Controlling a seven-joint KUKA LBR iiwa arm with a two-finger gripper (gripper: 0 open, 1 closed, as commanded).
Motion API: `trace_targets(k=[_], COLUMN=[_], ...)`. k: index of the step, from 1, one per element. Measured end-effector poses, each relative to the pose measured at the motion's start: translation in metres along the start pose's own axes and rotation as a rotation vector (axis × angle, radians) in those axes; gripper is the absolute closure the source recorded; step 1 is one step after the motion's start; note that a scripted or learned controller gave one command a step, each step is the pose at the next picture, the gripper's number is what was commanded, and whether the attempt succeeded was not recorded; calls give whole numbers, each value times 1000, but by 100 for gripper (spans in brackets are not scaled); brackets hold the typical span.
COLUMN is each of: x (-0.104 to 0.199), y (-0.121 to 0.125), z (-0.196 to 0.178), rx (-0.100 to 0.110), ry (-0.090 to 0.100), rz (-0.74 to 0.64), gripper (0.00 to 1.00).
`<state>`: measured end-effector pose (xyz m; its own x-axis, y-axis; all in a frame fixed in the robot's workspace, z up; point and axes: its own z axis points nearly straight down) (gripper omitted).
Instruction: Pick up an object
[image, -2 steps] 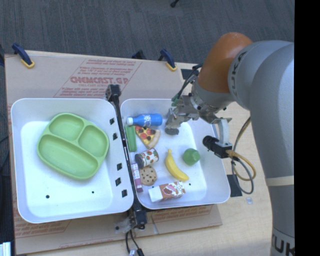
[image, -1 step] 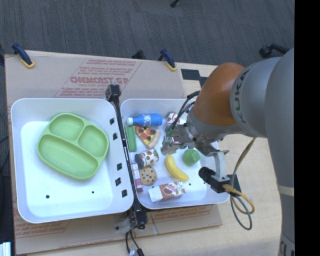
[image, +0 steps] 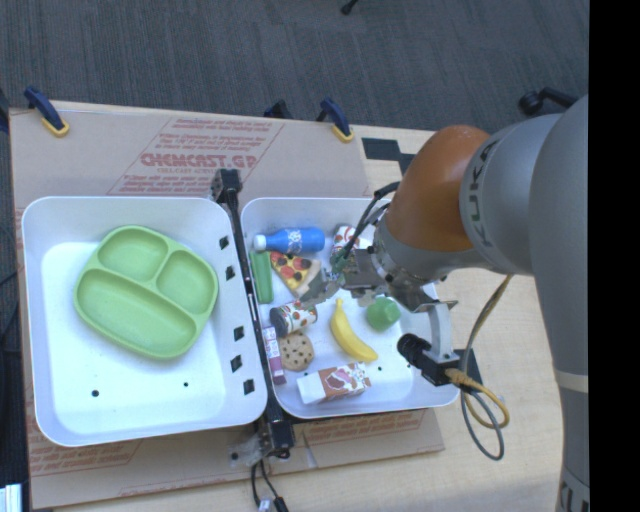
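A green divided plate (image: 147, 291) is seen in the left white bin (image: 40, 400) — cardboard (image: 200, 150) lies beneath, held by blue-and-yellow clamps (image: 45, 110).

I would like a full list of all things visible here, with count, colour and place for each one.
bins: 2, white, side by side on the bench
plate: 1, green, left bin
bottle: 1, blue and white, right bin, far side
pizza slice: 1, yellow and red, below the bottle
banana: 1, yellow, right bin, middle
ball: 1, green, right of the banana
cookie: 1, brown, left of the banana
carton: 1, white and red, near side
clamps: 2, blue and yellow, far edge
arm: 1, grey and orange, from the right
hand: 1, over the right bin
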<state>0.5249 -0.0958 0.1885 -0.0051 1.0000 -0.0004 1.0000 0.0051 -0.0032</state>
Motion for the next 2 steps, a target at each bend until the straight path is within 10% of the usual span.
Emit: trace_targets(k=[1, 2], x=[-22, -23], y=[37, 38], z=[93, 82], rx=[-14, -14], ry=[-4, -7], rz=[-3, -6], gripper=[0, 100])
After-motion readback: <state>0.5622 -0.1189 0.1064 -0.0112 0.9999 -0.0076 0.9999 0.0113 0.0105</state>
